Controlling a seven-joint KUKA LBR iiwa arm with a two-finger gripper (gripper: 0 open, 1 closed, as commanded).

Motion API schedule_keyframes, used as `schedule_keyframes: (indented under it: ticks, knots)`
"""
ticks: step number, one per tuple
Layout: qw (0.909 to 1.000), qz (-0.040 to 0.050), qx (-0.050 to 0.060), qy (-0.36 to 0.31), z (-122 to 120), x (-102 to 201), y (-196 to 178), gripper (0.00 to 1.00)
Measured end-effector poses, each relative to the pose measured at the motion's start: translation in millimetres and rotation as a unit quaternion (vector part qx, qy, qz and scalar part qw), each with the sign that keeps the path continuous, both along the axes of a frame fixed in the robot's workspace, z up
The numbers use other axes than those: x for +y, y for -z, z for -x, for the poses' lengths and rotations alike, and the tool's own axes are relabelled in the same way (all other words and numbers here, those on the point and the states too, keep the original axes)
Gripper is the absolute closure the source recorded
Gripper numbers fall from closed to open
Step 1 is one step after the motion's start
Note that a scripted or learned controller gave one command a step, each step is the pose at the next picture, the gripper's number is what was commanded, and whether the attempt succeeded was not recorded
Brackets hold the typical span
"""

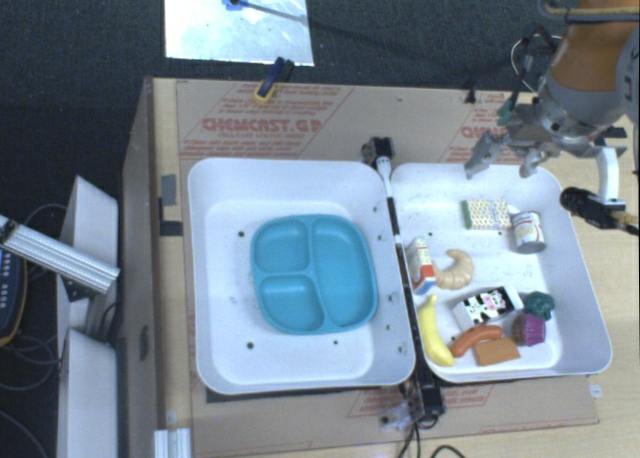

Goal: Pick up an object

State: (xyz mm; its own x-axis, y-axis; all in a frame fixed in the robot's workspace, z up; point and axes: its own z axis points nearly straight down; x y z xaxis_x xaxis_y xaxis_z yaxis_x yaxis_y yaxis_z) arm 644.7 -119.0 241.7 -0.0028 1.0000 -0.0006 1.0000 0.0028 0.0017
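While I watch from far away, the brown cardboard-covered worktop [300, 116] carries two shallow white plastic bins. My left bin [215, 246] holds a blue plastic plate with three sections [312, 274]. My right bin [585, 276] holds the small things: a yellow toy banana [432, 329], a tan croissant [458, 268], and a small white can [527, 231]. My grey arm's gripper [506, 153] hangs over that bin's far edge, jaws apart, nothing between them.

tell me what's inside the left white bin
The left white bin holds one thing: a light blue plastic plate with three compartments, lying flat near its middle. The compartments look bare. Whatever lies beneath the plate is covered.
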Motion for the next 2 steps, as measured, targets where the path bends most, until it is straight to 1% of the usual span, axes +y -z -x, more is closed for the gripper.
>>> schedule_keyframes:
  ticks: [1, 2]
  knots:
    - [1.0, 0.0003, 0.001, 0.001, -23.3, -74.7, 79.6, 0.0]
    - [1.0, -0.0007, 0.001, 0.0, 29.9, -14.8, 137.0, 0.0]
